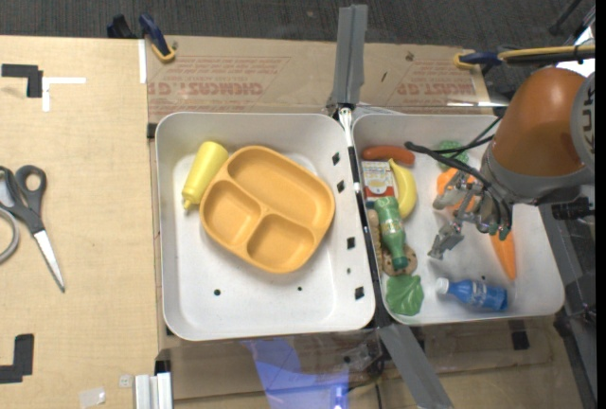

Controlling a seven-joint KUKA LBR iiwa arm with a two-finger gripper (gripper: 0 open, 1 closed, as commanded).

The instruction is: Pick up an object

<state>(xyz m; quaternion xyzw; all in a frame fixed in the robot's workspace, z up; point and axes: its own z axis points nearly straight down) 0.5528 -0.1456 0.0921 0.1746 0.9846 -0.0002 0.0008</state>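
My gripper (445, 225) hangs over the middle of the right bin (530, 303), reaching in from the right under the orange wrist band. Its fingers stand open, with bare white bin floor showing between them. An orange carrot (506, 254) lies just right of the gripper. A blue bottle (476, 294) lies below it, near the bin's front wall. A green bottle (390, 229) lies to its left, beside a banana (405, 188). A red sausage (387, 153) sits at the back left of this bin, and a green leaf-like piece (405, 294) at the front left.
The left bin (180, 303) holds a yellow divided plate (267, 207) and a yellow bottle (203, 172) at its back left. Scissors (34, 218) lie on the wooden bench far left. A green leafy item (453, 152) sits at the right bin's back.
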